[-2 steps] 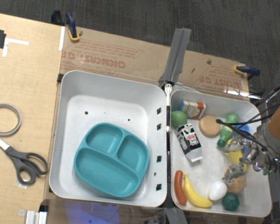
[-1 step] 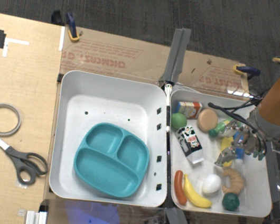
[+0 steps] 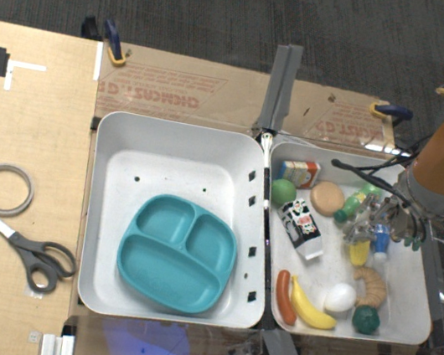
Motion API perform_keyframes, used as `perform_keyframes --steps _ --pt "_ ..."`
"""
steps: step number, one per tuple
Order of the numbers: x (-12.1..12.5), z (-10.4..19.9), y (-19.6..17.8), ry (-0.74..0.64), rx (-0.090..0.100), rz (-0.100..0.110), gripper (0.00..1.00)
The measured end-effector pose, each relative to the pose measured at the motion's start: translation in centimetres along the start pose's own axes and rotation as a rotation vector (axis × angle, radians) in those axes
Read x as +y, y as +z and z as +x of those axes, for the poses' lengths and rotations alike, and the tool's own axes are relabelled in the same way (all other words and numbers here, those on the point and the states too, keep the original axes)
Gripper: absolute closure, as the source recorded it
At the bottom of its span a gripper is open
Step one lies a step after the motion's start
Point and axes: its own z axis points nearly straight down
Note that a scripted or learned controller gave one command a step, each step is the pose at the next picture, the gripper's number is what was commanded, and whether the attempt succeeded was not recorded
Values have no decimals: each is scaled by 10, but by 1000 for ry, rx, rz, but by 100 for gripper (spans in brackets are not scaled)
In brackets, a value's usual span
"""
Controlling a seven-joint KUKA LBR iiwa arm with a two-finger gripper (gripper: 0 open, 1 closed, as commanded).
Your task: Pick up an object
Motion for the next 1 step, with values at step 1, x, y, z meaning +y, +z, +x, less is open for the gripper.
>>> perform_keyframes --steps 1 --pt "4 22 10 -295 4 -2 100"
